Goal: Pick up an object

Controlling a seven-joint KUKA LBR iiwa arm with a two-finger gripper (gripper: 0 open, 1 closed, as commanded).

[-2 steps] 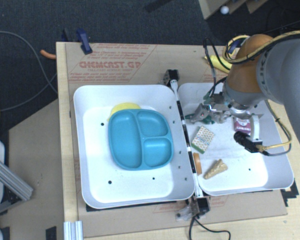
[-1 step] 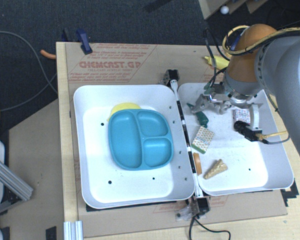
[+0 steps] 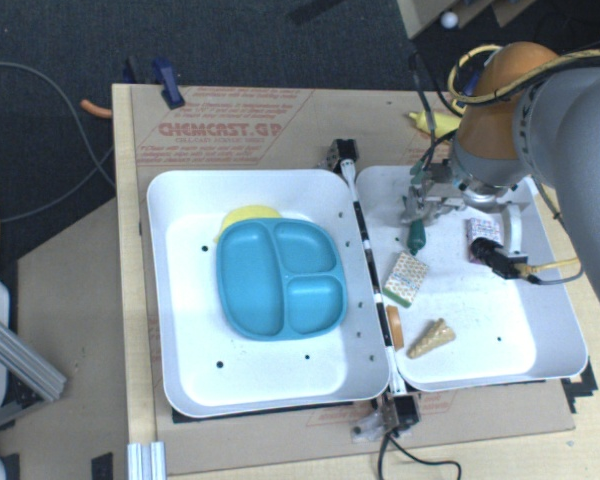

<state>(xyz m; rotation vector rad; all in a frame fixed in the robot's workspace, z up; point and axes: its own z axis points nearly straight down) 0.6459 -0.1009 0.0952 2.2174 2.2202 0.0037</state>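
Several small bits are in the right bin (image 3: 500, 313), and the one I'd call the target is the little green piece (image 3: 416, 236), since it sits right under the gripper (image 3: 423, 206). Using the checkered packet (image 3: 405, 278) as my marker: the green piece is just above it, the gripper is above that, a tan wedge (image 3: 430, 338) is below and a touch right, and a small orange thing (image 3: 393, 323) lies below the packet against the bin wall. A white and red item (image 3: 483, 228) is up and to the right of the packet. Way off to the packet's left, in the other bin (image 3: 180, 268), there's a blue divided plate (image 3: 280, 276) with something yellow (image 3: 252, 212) poking out behind it.

From this angle I honestly can't tell how wide the gripper is set, or whether it has anything at all.

My worry: the green piece looks thin and close to the packet, so a slightly off descent could nudge it sideways, or clip the packet instead and come up with nothing
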